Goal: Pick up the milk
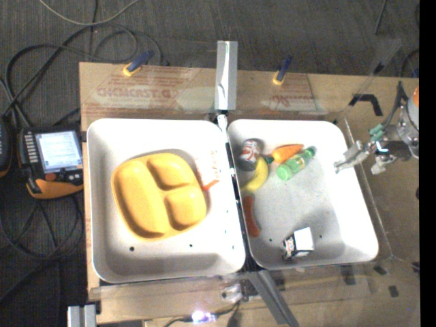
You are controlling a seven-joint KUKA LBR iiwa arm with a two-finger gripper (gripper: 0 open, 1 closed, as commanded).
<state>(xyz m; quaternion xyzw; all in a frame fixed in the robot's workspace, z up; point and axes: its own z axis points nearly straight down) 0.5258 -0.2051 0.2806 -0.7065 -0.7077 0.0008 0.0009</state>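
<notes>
Still at the start: hovering with gripper (pixel 354 157) wide open over right bin (pixel 354 203) far edge, needing to go down to milk (pixel 298 242) near front.

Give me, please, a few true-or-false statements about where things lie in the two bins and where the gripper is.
1. The yellow divided plate lies in the left bin. True.
2. The milk carton lies beside the plate. False: it lies in the right bin, near the front edge.
3. The gripper is at the right bin's right rim, apart from the milk carton. True.
4. The green bottle stands upright. False: it lies on its side next to the carrot.
5. The banana lies in the right bin. True.
</notes>
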